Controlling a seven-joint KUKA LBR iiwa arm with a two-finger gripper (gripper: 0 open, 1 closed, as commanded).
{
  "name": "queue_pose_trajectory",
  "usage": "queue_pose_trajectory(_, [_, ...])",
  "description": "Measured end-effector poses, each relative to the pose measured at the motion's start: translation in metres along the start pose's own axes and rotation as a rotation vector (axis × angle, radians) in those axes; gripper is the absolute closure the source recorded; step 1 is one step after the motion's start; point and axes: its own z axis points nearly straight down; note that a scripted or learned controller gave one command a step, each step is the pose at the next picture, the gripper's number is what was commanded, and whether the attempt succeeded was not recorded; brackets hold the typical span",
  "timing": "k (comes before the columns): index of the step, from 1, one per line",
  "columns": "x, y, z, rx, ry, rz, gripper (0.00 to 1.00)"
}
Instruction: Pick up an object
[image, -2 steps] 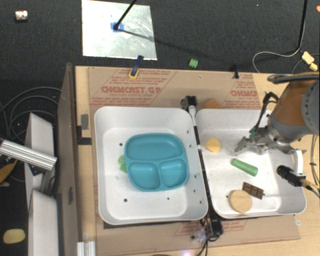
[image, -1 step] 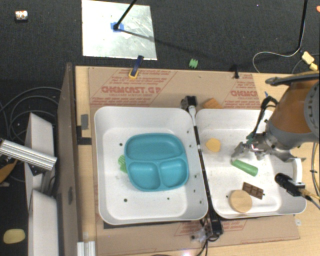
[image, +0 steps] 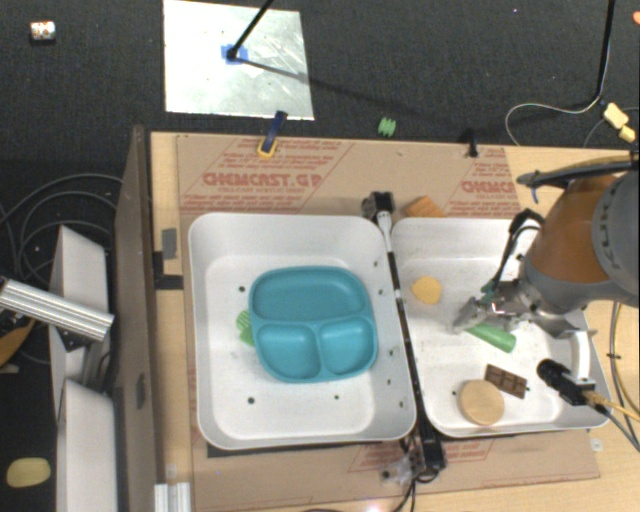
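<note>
Two shallow white plastic bins sit side by side on the bench: the left bin (image: 215, 300) carries a large teal three-compartment plastic tray (image: 312, 322), with a small green piece (image: 243, 324) showing at the tray's nine o'clock edge. The right bin (image: 450, 245) holds the work. The grey arm with its orange band (image: 575, 240) enters from three o'clock, and the gripper (image: 483, 312) is low over the bin's centre. Whether it is open or closed cannot be told. The likely target, a green oblong block (image: 495, 335), lies just at the gripper's five o'clock, its long axis running roughly ten to four. Judgement: a short shift toward five o'clock is needed. At six o'clock are a brown chocolate-like bar (image: 505, 381) and a tan round disc (image: 482, 402); a yellow round piece (image: 427, 290) lies at ten o'clock. Nothing obstructs.
</note>
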Motion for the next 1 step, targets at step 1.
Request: queue_pose_trajectory(1, [-0.0418, 0.0906, -0.004, -0.014, -0.006, -0.005, 0.0])
